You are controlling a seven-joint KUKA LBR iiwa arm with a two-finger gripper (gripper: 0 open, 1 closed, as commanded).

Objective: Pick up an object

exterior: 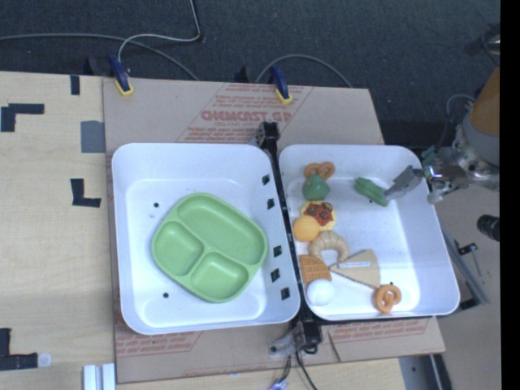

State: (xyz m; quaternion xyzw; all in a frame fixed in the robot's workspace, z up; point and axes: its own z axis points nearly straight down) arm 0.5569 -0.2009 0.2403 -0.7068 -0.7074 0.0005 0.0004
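The pincer (392, 190) hangs over the right bin (422, 242), touching a small green object (370, 190) near its far wall; its grip cannot be told. Centering on that piece before lifting would serve best.

Bare bin floor just below gripper (396, 185); green block (370, 190) touching its tip, food pile (321, 226) crowds far-left wall.

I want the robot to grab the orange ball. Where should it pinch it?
Probably across the orange ball's round middle, coming straight down from above. The bin's divider wall hugs one side and the croissant crowds another, so side approaches look blocked.
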